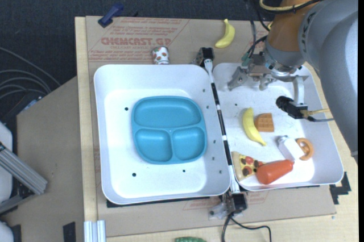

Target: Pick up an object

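Claw [251, 79] over right bin [324, 161], seemingly apart from banana [251, 126].

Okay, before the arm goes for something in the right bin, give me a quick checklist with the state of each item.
1. Objects lie in the right bin: ok, banana, carrot, pizza slice.
2. Gripper is over that bin: ok, near its far edge.
3. Gripper carries nothing: cannot tell.
4. Banana has room around it: not ok, a brown block sits close on its right.
5. Carrot stands apart: not ok, it touches the pizza slice.
6. Blue tray in the left bin is out of the way: ok.
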Controlling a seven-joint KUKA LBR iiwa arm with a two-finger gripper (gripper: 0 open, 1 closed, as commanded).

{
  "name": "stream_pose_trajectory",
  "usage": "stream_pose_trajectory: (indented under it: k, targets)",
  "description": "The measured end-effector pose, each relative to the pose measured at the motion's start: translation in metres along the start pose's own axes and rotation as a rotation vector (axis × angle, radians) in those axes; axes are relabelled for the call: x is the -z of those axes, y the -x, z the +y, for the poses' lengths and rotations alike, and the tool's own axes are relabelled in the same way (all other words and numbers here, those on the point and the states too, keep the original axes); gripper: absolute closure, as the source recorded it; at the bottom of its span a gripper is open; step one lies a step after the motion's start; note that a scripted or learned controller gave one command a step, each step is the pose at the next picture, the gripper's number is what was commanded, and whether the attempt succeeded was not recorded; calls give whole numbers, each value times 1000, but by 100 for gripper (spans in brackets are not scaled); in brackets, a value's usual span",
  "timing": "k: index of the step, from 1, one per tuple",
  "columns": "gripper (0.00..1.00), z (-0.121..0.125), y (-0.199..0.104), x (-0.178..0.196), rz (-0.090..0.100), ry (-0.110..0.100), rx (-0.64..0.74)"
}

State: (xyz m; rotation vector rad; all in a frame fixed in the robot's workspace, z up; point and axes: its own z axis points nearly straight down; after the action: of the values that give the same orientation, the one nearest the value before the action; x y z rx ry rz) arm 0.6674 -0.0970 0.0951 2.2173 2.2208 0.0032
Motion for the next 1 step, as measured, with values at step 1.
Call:
stream_pose_trajectory:
  k: [1]
  targets:
    - [100, 1, 0, 10, 0, 3, 0]
